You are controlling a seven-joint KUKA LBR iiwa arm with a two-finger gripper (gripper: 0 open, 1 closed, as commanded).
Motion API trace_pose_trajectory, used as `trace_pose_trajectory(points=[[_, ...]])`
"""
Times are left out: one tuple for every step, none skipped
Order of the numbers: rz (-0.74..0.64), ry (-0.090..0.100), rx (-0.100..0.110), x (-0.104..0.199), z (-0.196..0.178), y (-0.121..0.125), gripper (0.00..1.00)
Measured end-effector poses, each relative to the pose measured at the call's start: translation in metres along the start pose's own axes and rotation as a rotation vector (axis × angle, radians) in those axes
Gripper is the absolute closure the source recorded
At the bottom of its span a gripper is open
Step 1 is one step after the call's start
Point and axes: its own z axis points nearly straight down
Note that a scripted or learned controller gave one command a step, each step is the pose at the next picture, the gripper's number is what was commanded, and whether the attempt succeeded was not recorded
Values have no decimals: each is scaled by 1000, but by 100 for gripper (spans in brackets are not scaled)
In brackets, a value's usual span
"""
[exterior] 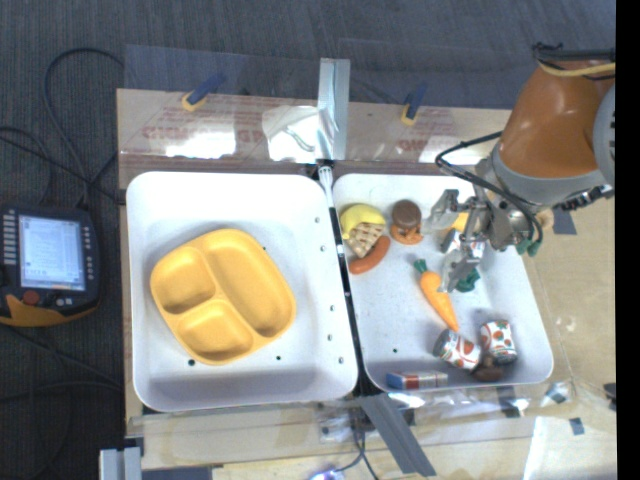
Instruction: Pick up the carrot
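Observation:
The carrot (437,297), orange with a small green top, lies slantwise in the middle of the right bin (385,348). My gripper (463,266) hangs just to the carrot's upper right, fingers pointing down and spread open with nothing between them. The arm with its orange band (555,108) comes in from the upper right.
The right bin also holds a yellow item with a waffle piece (363,228), a sausage (368,257), a brown burger-like toy (406,221), two small cans (478,346) and a marker-like stick (417,379). A yellow divided plate (222,293) sits in the left bin (160,193).

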Motion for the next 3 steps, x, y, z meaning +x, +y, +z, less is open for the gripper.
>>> trace_pose_trajectory(points=[[64, -3, 0, 10, 109, 29, 0], [38, -18, 1, 53, 111, 20, 0], [36, -23, 4, 51, 100, 20, 100]])
